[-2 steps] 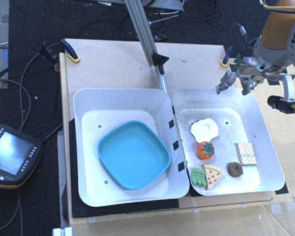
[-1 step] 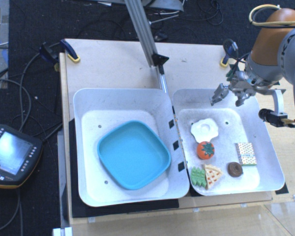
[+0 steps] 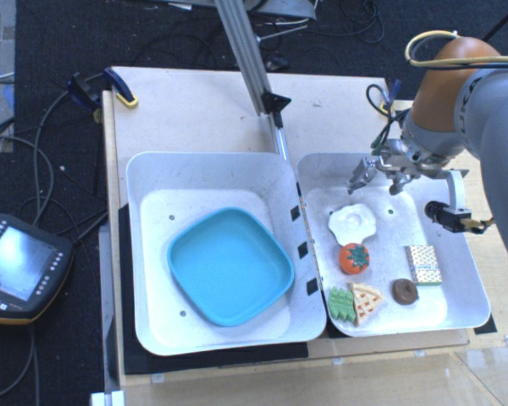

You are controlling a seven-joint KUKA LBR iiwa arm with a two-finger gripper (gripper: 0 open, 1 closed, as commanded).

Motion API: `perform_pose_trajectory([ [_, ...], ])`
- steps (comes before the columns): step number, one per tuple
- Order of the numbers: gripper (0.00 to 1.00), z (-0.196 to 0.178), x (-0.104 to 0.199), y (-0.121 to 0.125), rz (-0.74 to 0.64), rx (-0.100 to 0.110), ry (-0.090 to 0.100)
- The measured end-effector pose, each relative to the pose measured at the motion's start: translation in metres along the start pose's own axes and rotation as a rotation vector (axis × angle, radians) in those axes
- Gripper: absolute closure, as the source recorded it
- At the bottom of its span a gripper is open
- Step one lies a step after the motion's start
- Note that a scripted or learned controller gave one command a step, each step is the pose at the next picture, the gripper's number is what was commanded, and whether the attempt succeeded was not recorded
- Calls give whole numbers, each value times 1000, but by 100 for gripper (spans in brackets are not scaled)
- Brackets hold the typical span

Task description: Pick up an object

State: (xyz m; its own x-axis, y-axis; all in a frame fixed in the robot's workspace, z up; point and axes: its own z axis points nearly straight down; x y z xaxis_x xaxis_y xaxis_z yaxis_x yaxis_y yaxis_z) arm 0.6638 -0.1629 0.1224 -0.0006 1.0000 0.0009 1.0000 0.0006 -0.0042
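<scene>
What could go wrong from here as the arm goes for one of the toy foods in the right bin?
1. The round red tomato toy touches the flat white fried-egg toy, so a grasp on either may nudge or drag the other.
2. The green leafy toy and the pizza-slice toy lie together against the right white bin's near-left wall, leaving little finger room.
3. The fried-egg toy lies very flat; the two-finger gripper, poised above the bin's far end, could slide over it.

The right bin (image 3: 457, 311) has bare floor at the back — toys crowd the front; a blue tray (image 3: 229, 265) fills the left bin (image 3: 152, 184).
</scene>
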Motion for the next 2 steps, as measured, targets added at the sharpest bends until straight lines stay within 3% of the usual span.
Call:
perform_pose_trajectory([
  [1,0,28,0,0,0,-2,-1],
  [2,100,17,0,0,-1,-5,-2],
])
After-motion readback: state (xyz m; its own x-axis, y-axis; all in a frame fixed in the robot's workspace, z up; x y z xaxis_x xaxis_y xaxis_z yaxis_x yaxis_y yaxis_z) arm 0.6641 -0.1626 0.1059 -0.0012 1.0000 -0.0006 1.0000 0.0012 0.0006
